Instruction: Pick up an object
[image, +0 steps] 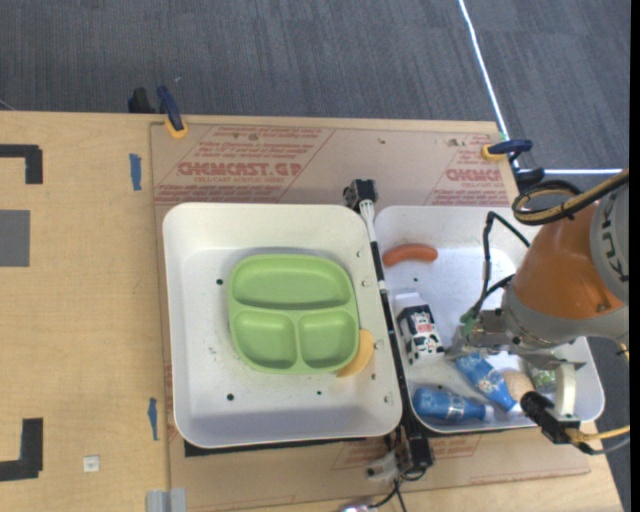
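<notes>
We couldn't tell gripper (497, 352) state; it sat low in right bin (455, 235) over blue tube (487, 380). Blue bottle (448, 404) just left, hot dog (411, 254) at far side. Risk: crowded items, could clip two or slip.

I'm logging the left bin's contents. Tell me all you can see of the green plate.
The green plate is a rounded-square divided dish, pale matte green, plastic by its look, with one wide compartment at the far side and two smaller ones nearer the camera. It lies flat and upright in the middle of the left bin. A yellow piece rests against its near right corner. Its compartments hold nothing.
</notes>
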